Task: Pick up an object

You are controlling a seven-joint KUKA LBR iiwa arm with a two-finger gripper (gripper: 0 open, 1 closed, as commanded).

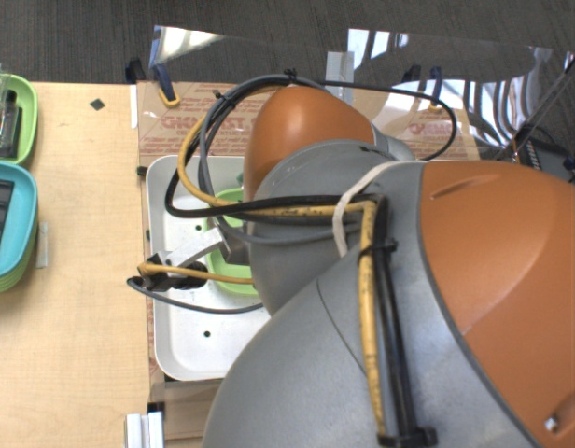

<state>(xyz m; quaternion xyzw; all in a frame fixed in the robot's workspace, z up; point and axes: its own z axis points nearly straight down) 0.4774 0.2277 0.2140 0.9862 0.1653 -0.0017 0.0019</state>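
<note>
My arm (pixel 381 278) reaches in from the right and covers most of the left white bin (pixel 180 339). A light green object (pixel 230 282) lies in that bin, and the wrist hides most of it, leaving only its lower edge and a strip near the top (pixel 228 197). A grey part of my gripper (pixel 224 243) pokes out below the orange wrist band (pixel 301 138), right above the green object. I cannot see whether they touch. Yellow and black cables (pixel 175 273) loop from the wrist across the bin's left side.
The right bin is hidden under the arm. Brown cardboard (pixel 189 110) lies behind the bins. On the wooden bench at the far left stand a green tray (pixel 17 124) and a teal tray (pixel 12 227) with dark items in them.
</note>
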